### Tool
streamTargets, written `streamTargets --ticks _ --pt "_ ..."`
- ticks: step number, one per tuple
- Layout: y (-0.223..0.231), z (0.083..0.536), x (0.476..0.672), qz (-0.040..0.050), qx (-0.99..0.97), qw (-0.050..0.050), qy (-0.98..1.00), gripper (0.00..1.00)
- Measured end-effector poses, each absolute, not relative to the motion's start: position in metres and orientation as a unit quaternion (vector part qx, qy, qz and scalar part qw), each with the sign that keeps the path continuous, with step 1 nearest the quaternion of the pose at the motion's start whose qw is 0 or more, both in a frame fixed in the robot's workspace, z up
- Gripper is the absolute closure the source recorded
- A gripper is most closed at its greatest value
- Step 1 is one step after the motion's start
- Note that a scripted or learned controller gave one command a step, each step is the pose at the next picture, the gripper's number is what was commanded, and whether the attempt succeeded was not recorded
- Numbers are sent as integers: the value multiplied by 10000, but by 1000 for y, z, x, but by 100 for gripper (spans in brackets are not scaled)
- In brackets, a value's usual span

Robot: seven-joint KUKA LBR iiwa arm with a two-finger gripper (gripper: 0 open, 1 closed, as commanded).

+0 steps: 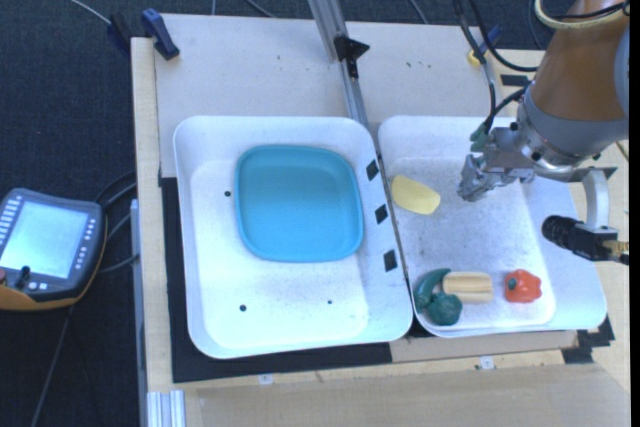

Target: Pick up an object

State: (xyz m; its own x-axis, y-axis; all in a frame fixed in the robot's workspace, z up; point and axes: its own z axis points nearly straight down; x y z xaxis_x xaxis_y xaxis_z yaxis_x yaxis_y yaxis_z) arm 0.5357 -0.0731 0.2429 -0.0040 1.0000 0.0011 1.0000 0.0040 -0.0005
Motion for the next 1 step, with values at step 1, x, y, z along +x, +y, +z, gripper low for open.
streamTargets --ticks 1 --pt "-20 251 549 -8 -7054 0 -7089 100"
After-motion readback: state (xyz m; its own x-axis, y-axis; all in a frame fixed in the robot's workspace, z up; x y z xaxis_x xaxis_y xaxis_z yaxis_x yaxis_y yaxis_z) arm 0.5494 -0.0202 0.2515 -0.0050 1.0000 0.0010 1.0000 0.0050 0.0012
